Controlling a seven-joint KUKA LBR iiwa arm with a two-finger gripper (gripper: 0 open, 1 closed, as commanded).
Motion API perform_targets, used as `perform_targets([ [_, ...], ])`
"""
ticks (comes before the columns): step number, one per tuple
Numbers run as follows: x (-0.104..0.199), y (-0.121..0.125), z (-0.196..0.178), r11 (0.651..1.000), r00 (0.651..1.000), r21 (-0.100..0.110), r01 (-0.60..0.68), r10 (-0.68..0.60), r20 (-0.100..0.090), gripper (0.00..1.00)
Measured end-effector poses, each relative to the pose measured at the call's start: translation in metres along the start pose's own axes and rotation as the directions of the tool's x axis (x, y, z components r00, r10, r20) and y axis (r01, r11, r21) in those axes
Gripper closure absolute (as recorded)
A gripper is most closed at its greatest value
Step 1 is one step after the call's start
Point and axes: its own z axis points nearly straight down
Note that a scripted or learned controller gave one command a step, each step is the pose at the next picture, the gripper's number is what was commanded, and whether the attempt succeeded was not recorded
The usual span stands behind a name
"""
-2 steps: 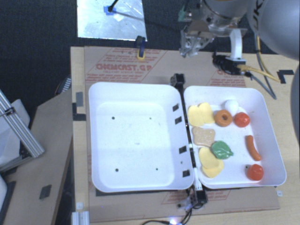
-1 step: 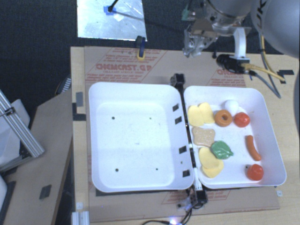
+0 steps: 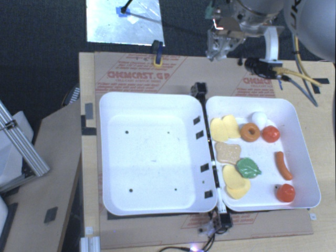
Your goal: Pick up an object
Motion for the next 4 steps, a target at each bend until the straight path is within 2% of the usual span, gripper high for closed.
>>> perform_targets([
  [3,0.001,0.002,-0.034,1.0,1.0,-0.009,0.012,-0.012,0.001,1.0],
  [4,0.056,-0.026,0.141,1.0,1.0,0.025,-0.004,0.004,0.001,1.0],
])
